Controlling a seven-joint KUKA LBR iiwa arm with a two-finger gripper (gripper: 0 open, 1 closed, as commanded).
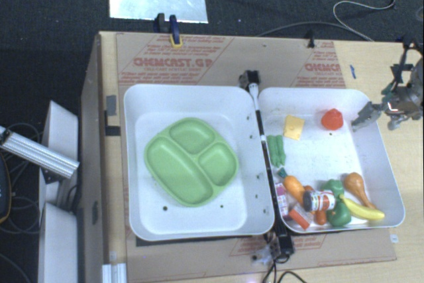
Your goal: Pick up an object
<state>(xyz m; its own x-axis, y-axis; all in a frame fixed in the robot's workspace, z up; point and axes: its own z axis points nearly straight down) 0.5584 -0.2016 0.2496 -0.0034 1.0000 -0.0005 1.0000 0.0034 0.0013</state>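
The gripper (371, 113) hangs at the right bin's (318, 146) upper right rim; how far it is open I cannot tell, and nothing shows in its grasp. Nearest it lies a red tomato (332, 118), with a yellow block (294, 127) to its left, both with bare floor around them. Along the bottom edge crowd a banana (361, 210), a can (320, 199), and a carrot (293, 186). The left bin (142, 209) holds a green plate (191, 160).

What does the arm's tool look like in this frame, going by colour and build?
At the view's right edge, the tool is a small grey metallic assembly with dark joints and a pale finger pointing toward the right bin. Thin dark rods or cables rise above it. Markings are too blurred to read.
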